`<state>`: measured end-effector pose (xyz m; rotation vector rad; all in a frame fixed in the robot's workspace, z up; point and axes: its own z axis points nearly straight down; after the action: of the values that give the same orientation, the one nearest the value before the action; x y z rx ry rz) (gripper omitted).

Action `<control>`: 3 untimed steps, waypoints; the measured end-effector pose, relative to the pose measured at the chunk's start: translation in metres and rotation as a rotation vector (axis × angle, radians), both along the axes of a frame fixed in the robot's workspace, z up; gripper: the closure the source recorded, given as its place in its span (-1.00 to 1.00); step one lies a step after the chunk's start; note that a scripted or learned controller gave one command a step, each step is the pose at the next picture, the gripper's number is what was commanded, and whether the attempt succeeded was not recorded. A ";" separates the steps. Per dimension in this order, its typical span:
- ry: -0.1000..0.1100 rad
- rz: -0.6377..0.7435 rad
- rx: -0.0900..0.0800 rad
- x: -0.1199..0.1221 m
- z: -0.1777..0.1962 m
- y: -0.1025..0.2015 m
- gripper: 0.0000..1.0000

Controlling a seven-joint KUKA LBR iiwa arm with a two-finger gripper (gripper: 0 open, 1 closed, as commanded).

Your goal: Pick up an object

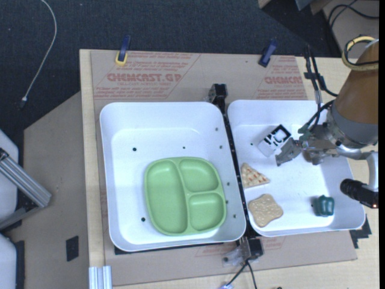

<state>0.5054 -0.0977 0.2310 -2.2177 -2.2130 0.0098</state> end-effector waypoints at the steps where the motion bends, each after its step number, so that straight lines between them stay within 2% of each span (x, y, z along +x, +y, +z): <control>1: -0.011 0.002 -0.001 0.002 0.005 0.000 -1.00; 3: -0.003 0.001 0.000 -0.007 -0.083 0.004 -1.00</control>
<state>0.4981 -0.0935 0.1478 -2.2176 -2.2155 0.0061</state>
